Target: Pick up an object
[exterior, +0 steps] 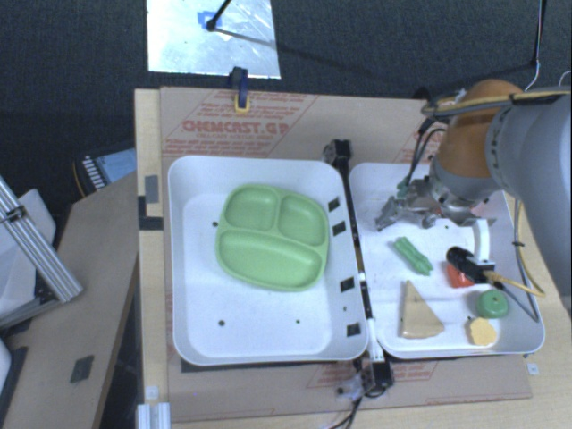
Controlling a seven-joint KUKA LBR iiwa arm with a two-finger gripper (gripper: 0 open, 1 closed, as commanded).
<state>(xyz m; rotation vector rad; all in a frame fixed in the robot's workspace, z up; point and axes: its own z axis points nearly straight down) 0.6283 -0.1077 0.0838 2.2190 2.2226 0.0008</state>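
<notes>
Green pickle [413, 254] lay in the right bin [380, 329] just below the gripper [393, 214], whose spread jaws held nothing.

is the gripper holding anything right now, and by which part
Nothing is held: the grey two-finger gripper hangs open over the right white bin, above the ridged green plastic piece.

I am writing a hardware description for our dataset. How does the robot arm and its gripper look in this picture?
The arm is a thick grey cylinder with an orange band above the wrist. Thin cables run along it. The gripper is grey metal, with two slim fingers.
</notes>
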